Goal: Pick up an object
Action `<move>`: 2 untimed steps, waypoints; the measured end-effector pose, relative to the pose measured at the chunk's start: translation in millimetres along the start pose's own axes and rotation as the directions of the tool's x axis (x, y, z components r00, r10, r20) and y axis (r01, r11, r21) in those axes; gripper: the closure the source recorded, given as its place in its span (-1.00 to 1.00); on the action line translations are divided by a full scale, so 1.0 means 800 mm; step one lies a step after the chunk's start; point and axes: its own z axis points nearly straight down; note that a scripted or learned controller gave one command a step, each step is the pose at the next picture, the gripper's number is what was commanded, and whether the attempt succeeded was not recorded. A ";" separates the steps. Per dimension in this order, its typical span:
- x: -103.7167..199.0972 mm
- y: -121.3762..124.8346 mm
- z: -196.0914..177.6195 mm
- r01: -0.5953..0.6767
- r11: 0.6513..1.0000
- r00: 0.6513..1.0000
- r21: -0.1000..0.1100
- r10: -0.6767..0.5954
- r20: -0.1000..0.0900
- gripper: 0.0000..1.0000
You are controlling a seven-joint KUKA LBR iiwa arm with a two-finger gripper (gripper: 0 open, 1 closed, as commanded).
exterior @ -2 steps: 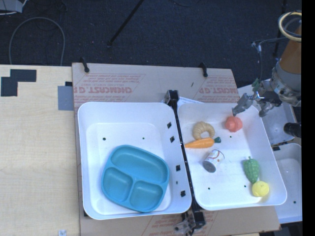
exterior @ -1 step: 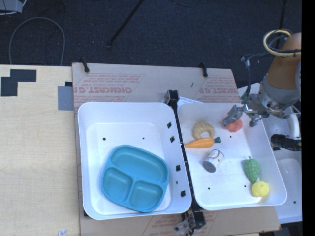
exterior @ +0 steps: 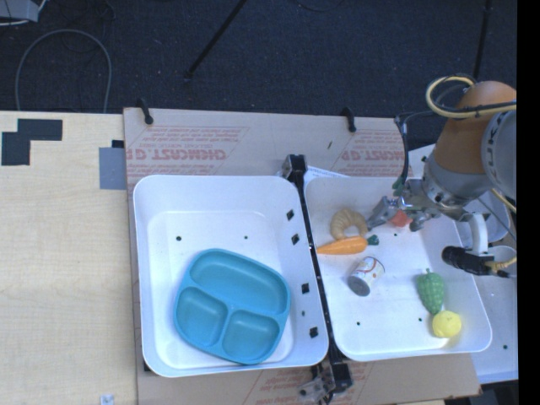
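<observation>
My gripper (exterior: 386, 212) hangs low over the far part of the right bin (exterior: 472, 344), just beside the tan ring-shaped toy (exterior: 348, 223), and I cannot tell how it is set. I think I am at the reaching step, with nothing picked up. The toy carrot (exterior: 342, 245) lies just past the ring, the little cup (exterior: 364, 276) is on its side nearby, and next I must line up over one toy and go down on it.
</observation>
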 end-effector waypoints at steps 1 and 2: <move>0.002 -0.001 0.053 0.000 1.000 1.000 -0.001 0.000 0.001 -1.00; 0.001 0.000 0.037 0.000 1.000 1.000 -0.004 0.000 0.002 1.00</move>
